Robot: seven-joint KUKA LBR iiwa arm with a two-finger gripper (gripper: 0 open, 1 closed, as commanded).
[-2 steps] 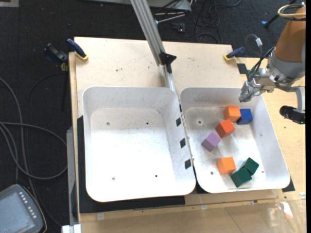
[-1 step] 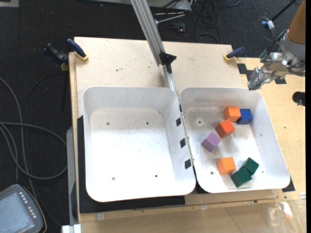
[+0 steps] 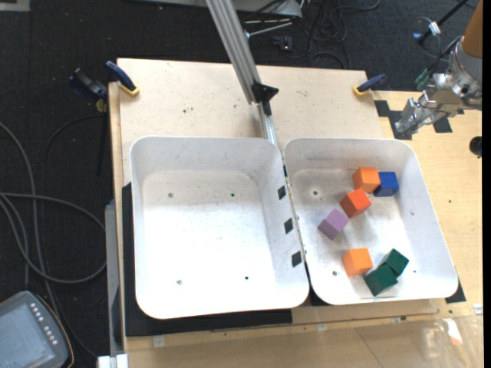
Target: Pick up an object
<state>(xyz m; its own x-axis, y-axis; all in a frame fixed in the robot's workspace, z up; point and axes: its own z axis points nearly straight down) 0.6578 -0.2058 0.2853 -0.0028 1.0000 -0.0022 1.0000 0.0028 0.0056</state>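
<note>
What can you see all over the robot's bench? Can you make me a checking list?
Surface: wooden bench bearing the left bin and the right bin side by side.
Job's things: in the right bin, three orange blocks, a blue block, a purple block and two green blocks.
Clutter: nothing seen.
Grippers: tool beyond the right bin's far corner, above the bench.
Cables: black cables on the floor.
Surroundings: clamps on the bench corners, metal pole, handheld screen.
</note>
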